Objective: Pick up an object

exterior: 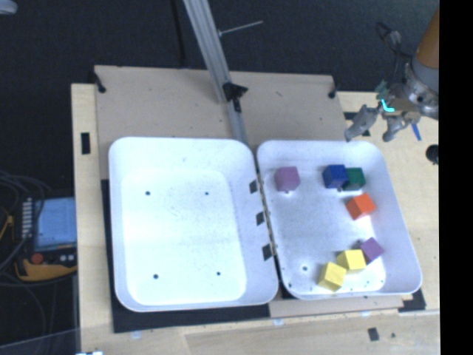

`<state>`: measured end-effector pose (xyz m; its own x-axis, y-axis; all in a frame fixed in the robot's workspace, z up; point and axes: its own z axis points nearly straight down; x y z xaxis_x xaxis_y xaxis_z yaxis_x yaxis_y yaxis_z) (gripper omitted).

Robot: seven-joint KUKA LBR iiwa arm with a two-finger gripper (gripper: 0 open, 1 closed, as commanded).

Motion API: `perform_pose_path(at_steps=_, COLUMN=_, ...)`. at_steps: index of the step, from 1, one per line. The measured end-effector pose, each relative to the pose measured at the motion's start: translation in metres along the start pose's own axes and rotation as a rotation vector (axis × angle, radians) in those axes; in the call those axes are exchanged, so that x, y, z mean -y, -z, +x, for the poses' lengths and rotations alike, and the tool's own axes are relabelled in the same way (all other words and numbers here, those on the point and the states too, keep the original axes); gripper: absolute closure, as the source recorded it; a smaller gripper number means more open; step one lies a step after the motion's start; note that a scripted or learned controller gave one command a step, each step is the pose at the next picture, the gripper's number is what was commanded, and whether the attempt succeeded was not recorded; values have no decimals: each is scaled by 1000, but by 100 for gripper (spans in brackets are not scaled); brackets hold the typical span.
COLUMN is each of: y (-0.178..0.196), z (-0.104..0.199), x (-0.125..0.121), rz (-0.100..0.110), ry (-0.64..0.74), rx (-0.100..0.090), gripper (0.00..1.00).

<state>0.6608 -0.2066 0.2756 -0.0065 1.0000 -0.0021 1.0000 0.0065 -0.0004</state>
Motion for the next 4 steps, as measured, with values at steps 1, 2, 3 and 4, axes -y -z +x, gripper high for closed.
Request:
perform_pose_path(at_steps=1, y=-53, z=7, x=7, rz=3, ry=-1, rx=-2, gripper=0)
perform_pose_path(at_steps=2, y=-115, z=1, x=6, rz=4, ry=-5, rx=-1, gripper=0)
perform_pose_path(at_steps=3, y=-149, z=-1, x=-2, rz=-11, ry=-3, rx=6, gripper=0)
perform_pose_path(at_steps=4, y=-135, z=-2, x=-4, rz=-17, ry=-2, rx=7, gripper=100)
